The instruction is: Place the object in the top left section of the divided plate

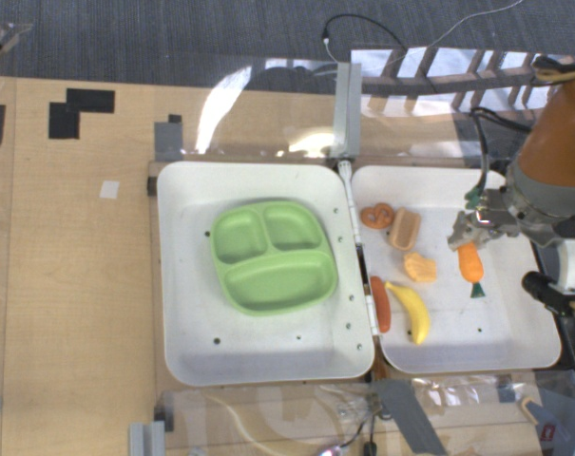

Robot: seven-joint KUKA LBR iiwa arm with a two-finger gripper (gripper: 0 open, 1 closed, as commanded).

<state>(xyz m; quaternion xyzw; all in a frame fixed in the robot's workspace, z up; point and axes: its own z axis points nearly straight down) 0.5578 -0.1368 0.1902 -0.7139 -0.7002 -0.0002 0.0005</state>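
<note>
Wood-toned bench surface (68, 283) fills the left of the overhead view, bare apart from a few black markers near the top. Next comes the left white bin (182, 350), and in its middle sits a green divided plate (271, 256), slightly turned, with two small sections along its upper edge and one wide section below. The top left section (237, 237), the target, holds nothing, so no object has yet been delivered. A narrow ridge where the two bins meet separates this one from the right white bin (515, 345), which holds the toy food. Just past the ridge lie a red sausage (379, 304) and, touching it, a yellow banana (412, 311); above them sit a small brown pretzel-like piece (377, 217), a tan bread-like piece (404, 229) beside it, and a pale orange chunk (421, 268) just below. Further right lies an orange carrot (470, 264) with a dark green stem end, directly under the gripper (481, 224). The grey arm with its orange band reaches in from the right, positioned as if to pick the carrot, which looks like the chosen object. Whether the fingers are apart or closed cannot be told from this angle, and nothing shows the carrot gripped; it appears to rest on the bin floor.
</note>
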